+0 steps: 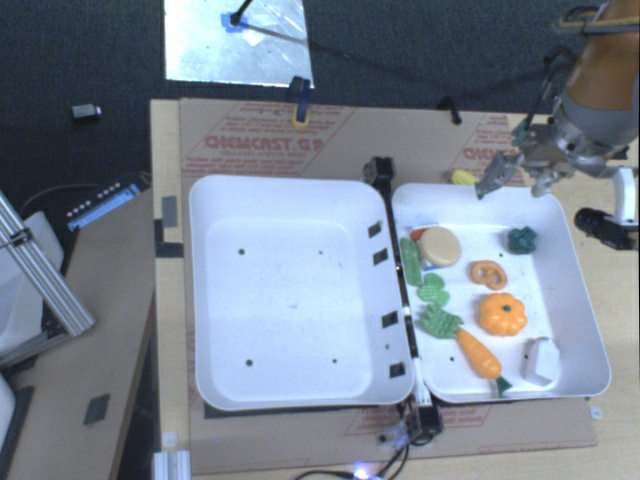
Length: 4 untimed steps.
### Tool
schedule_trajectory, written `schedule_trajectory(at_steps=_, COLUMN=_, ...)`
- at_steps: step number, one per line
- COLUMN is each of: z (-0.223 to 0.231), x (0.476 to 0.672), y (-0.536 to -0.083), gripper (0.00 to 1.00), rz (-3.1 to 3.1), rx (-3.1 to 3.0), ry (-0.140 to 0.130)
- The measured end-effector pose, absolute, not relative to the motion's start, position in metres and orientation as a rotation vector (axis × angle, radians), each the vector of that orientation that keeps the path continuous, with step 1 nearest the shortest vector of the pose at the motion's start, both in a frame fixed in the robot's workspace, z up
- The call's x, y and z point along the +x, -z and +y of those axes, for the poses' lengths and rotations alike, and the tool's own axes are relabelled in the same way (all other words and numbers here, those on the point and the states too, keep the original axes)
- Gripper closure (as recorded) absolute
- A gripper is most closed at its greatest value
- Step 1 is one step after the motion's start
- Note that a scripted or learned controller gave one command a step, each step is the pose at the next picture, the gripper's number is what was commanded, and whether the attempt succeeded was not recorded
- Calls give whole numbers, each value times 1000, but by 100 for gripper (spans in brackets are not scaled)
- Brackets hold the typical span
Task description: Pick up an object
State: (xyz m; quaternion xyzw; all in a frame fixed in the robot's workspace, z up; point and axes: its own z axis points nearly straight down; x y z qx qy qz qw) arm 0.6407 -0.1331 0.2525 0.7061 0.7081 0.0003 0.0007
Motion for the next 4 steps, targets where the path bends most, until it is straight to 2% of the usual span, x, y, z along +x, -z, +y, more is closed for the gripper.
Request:
schedule_trajectory(at_steps=1, z=-179, x=576, y=-124, gripper=0, rz=2223, rx=2234, ry=13)
schedule_trajectory(at_steps=2, z=-207, x=620, y=-84, gripper=0, rz=2221, rx=2213, ry=-4)
schedule_trajectory(at_steps=3, z=-136, x=623, y=-109, gripper=0, rz=2231, rx=2209, ry=-5)
schedule_trajectory(at_steps=4, z=-121, x=552, y=-87, gripper=0, rz=2216, rx=2217, ry=-8)
